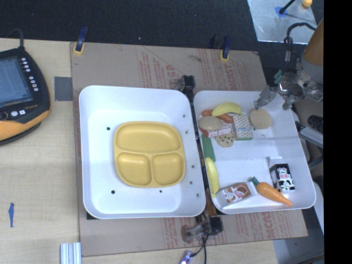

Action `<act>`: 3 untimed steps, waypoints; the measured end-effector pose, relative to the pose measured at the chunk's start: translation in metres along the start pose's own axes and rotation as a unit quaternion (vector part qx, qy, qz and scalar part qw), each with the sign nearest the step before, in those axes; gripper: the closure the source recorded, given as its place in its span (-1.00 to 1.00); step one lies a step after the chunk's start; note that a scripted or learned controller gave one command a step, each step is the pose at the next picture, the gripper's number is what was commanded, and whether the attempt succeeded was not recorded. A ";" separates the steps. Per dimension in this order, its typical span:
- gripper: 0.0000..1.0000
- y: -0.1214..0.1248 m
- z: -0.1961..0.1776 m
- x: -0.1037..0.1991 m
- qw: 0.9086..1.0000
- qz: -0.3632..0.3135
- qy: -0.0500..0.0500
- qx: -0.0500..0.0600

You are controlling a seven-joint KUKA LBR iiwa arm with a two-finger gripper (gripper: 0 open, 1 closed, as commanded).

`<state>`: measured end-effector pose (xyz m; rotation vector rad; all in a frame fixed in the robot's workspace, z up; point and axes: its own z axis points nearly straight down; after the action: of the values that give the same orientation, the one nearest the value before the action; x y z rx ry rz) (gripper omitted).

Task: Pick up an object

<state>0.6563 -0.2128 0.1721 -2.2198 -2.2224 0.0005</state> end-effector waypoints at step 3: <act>-1.00 -0.073 0.074 0.098 1.000 0.000 -0.003 -0.008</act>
<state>0.5832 -0.1145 0.0985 -2.2313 -2.2338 -0.0099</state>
